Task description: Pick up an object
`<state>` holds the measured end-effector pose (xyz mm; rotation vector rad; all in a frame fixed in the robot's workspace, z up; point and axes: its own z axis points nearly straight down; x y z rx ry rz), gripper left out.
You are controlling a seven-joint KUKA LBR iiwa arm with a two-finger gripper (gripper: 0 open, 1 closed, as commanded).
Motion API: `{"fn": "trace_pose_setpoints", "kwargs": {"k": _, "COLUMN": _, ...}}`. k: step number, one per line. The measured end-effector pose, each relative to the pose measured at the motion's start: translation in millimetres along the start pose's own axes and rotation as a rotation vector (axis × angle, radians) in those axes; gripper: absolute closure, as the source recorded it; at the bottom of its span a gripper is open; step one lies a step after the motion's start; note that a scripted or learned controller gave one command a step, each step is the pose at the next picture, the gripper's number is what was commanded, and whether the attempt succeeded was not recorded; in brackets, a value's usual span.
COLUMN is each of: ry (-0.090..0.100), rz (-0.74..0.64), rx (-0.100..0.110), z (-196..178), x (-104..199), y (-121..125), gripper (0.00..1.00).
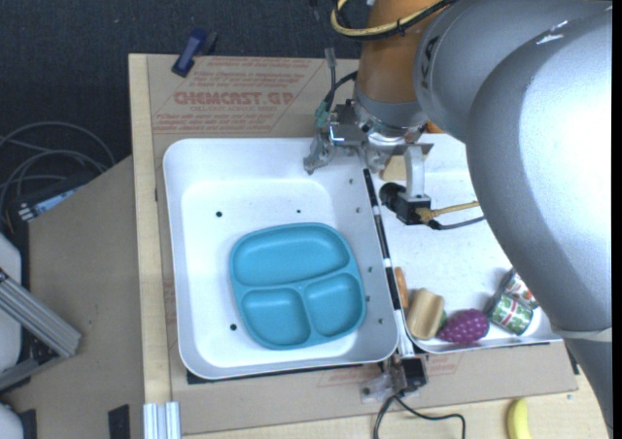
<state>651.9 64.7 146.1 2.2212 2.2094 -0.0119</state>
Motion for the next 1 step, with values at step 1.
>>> {"fn": "trace_pose_setpoints", "kwargs": {"k": 1, "ry": -0.013, "rz": 0.005, "rx": -0.02, "z": 4.0, "x": 8.5, "y": -7.0, "gripper": 0.0}}
